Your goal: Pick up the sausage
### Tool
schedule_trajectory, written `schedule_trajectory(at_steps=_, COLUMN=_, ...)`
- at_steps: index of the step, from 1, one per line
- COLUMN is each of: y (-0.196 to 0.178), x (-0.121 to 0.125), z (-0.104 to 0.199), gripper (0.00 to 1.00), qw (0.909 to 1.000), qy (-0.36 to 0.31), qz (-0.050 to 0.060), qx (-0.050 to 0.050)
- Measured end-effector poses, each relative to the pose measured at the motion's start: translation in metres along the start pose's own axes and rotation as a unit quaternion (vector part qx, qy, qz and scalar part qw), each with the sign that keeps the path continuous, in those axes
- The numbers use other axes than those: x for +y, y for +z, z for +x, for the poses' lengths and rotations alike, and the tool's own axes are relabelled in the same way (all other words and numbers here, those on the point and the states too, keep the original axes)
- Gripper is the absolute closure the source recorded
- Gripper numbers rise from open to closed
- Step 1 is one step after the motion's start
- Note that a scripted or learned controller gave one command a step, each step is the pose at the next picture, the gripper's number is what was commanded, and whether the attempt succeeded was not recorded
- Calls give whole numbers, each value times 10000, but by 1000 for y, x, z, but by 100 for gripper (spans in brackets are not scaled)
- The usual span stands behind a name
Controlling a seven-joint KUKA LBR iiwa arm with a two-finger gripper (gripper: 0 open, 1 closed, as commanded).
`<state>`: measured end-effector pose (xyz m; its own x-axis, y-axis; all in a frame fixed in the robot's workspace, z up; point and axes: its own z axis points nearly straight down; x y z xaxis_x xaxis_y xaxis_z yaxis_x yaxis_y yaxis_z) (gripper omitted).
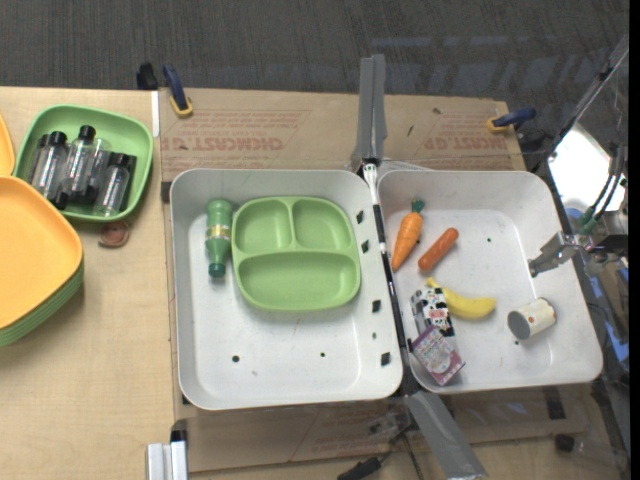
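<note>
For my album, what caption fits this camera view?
Gripper at the right bin's edge, sausage beside the carrot.

smooth plastic-looking sausage (pixel 437 249), matt green plate (pixel 296 253)

1. The stacked orange plates (pixel 35 258), left of the green tray of bottles (pixel 85 163), are cut off by the left edge.
2. The gripper (pixel 553 259), at the right bin's (pixel 500 373) right rim, is too small for its fingers to be made out.
3. The print on the small packet (pixel 437 356) below the banana (pixel 465 304) cannot be read.
</note>
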<state>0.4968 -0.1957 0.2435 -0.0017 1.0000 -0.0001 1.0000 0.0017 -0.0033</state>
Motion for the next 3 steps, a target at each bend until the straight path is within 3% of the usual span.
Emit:
schedule_trajectory(at_steps=1, y=140, x=2, z=81, gripper=0, qw=9993, qy=-381, qz=-25, qx=-7)
schedule_trajectory(at_steps=2, y=152, x=95, z=78, gripper=0, qw=9929, qy=-1188, qz=-14, qx=-4)
schedule_trajectory(at_steps=3, y=143, x=95, z=77, gripper=100, qw=9931, qy=-1177, qz=-17, qx=-8)
